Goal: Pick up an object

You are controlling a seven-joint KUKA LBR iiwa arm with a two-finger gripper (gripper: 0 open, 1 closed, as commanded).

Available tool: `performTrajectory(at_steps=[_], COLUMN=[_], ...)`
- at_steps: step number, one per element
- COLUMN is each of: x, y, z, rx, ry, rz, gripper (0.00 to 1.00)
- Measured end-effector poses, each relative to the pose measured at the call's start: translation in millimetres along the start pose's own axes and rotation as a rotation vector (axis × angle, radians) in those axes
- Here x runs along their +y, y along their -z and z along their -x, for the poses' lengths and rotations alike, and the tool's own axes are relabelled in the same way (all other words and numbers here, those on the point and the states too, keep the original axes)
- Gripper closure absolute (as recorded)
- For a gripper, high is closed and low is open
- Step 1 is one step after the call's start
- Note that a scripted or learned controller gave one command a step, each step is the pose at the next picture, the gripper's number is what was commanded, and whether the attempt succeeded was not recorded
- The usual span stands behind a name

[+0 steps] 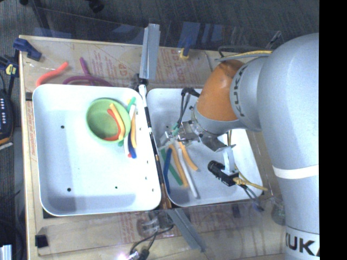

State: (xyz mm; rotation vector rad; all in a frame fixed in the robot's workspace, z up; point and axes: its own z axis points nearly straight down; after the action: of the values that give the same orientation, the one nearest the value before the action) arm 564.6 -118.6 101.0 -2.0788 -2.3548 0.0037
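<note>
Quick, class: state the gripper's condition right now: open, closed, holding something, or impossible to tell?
Gripper: cannot be told; it is low in the right bin over the coloured sticks.

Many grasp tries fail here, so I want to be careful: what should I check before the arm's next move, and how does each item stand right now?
1. Hand over the right white bin: ok.
2. Thin sticks, orange, blue and green, lie below the hand: ok.
3. One stick singled out for grasping: not ok, they crowd and overlap.
4. Something between the fingers: cannot tell.
5. Room from the bin's left wall: not ok, the sticks lie near it.
6. Green round bowl in the left white bin, apart from the arm: ok.
</note>
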Motion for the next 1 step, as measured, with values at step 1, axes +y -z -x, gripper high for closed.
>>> performTrajectory(at_steps=[1], x=[0.0], y=[9.8], z=[0.1], rx=[-0.003], ry=[0.008], rz=[-0.002], gripper=[1.00])
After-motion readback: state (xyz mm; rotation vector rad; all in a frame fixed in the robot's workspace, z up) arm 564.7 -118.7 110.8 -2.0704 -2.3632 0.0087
